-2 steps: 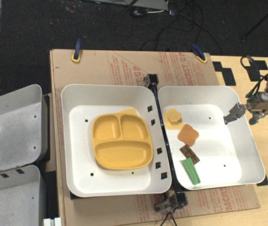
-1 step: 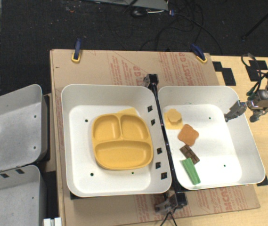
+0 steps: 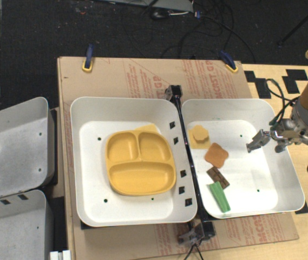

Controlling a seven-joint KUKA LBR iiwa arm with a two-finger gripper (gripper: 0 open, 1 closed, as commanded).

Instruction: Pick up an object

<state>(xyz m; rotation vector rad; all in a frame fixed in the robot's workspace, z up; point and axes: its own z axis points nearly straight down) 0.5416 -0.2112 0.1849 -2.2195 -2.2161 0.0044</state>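
The right bin holds several small objects. A pale yellow round piece lies near its left wall. Just below it sits an orange-brown piece, then a small dark brown bar and a green bar towards the front. My gripper hangs over the right part of this bin, well to the right of the objects. It is open and nothing is between its fingers.
The left bin holds a yellow divided tray. A black divider runs between the two bins. Both bins rest on a cardboard sheet. White panels lie to the far left.
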